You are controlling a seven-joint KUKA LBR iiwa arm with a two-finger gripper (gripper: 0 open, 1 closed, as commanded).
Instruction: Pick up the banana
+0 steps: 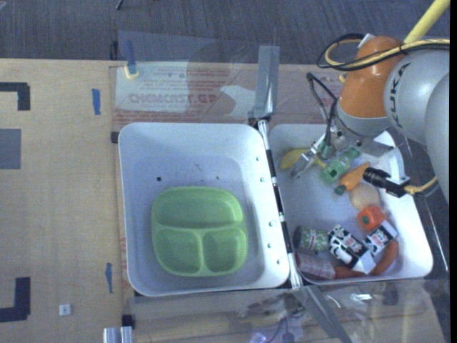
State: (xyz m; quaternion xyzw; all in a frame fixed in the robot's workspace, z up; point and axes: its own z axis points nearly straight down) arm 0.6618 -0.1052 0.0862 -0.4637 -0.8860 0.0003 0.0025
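Note:
The banana (290, 158) is a small yellow fruit lying at the back left of the right bin (421, 252), close to the wall shared with the left bin. My gripper (309, 161) hangs low over the bin, right at the banana's right end, and seems to touch or overlap it. The grey arm with its orange band (368, 84) rises behind the gripper toward the upper right. Part of the banana is hidden under the gripper.
Near the gripper lie a green item (335, 168), an orange carrot (354, 176) and a pale round fruit (365, 195). Along the bin's front are a can (310, 239), a black-and-white box (348, 243) and red items. The left bin (143, 148) holds a green divided plate (200, 231).

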